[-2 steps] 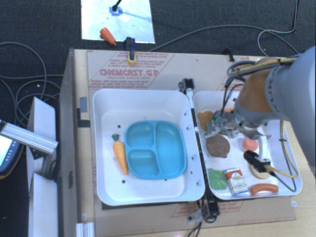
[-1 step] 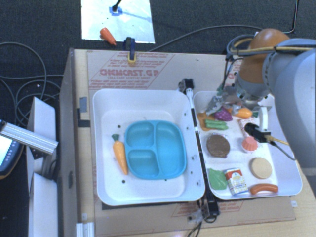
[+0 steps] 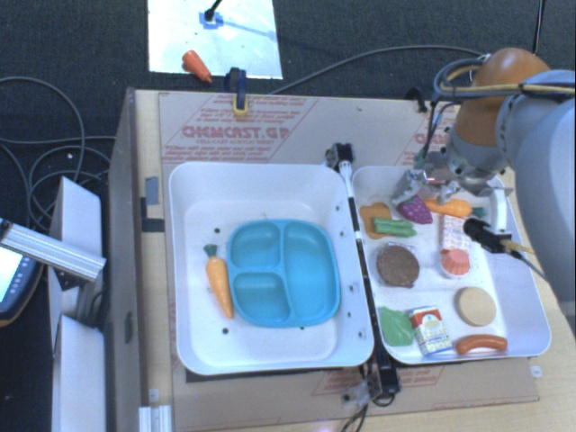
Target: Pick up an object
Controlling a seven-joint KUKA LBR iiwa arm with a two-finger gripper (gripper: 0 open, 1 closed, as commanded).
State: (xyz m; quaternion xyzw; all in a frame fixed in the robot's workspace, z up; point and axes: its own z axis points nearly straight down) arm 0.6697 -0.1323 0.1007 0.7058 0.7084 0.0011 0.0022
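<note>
**Robot arm lowered over the far end of the right bin, above a purple toy**

A grey arm with an orange band reaches in from the right. Its gripper (image 3: 423,190) sits low over the far edge of the right bin (image 3: 531,318), just beside a small purple toy (image 3: 416,211) shaped like a beet or an eggplant; which it is I cannot tell. From where I stand I cannot tell how the tool is set, nor whether anything is caught in it.

The purple toy looks the likeliest target. It is rounded, dark magenta, with a paler tip, and lies near the bin's far-left corner, touching or nearly touching a green toy (image 3: 394,228) and close to an orange piece (image 3: 451,208).

To do this step well, I judge the tool should come straight down centred on the purple toy, close across its narrow width, and avoid nudging its crowded neighbours or the bin wall.

The left bin (image 3: 184,241) carries a blue divided plate (image 3: 283,273) and a toy carrot (image 3: 219,282).
</note>
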